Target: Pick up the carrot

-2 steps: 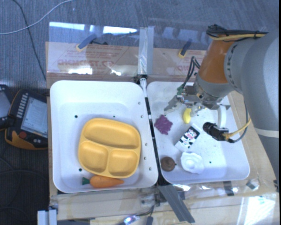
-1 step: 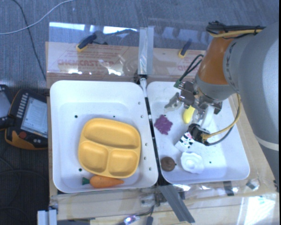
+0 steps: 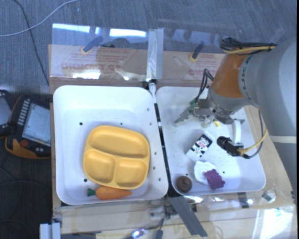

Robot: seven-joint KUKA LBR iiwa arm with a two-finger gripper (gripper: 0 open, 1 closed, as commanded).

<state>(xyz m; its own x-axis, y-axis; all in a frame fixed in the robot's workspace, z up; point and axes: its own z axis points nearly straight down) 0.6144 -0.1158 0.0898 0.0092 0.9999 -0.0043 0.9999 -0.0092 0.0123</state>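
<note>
Lying below yellow tray [image 3: 117,156]: carrot [image 3: 109,193]; card [image 3: 200,147] print possibly unreadable.

Two bins sit side by side, and the arm [image 3: 269,83] reaches over the right bin [image 3: 254,183] from the right. In the left bin [image 3: 65,133], the carrot [image 3: 109,193] lies at the near edge, touching the near side of the tray [image 3: 117,156]. In the right bin, a card [image 3: 200,147] lies in the middle, with a round piece [image 3: 183,183] and a small lump [image 3: 213,178] nearer.
</note>
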